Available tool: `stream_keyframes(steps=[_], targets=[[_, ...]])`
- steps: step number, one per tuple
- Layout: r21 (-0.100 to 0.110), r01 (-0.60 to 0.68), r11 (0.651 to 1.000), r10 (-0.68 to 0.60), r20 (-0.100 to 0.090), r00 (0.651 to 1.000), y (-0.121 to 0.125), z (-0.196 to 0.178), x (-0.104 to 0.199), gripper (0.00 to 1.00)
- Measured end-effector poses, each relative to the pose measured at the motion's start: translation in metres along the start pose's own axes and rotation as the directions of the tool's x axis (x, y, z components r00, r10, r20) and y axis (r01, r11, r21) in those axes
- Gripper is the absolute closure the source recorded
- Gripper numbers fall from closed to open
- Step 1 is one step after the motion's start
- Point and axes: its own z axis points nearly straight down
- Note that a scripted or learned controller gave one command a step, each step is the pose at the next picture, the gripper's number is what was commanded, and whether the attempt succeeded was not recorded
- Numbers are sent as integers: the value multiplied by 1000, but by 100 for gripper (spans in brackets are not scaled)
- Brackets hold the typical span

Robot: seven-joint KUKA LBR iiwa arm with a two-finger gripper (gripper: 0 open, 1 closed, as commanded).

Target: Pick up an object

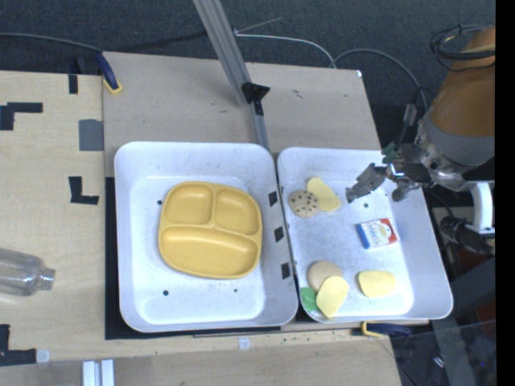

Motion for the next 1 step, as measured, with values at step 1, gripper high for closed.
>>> stream_keyframes(steps=[1], targets=[[0,2,1000,-2,-1,1000,0,-10,1,100]])
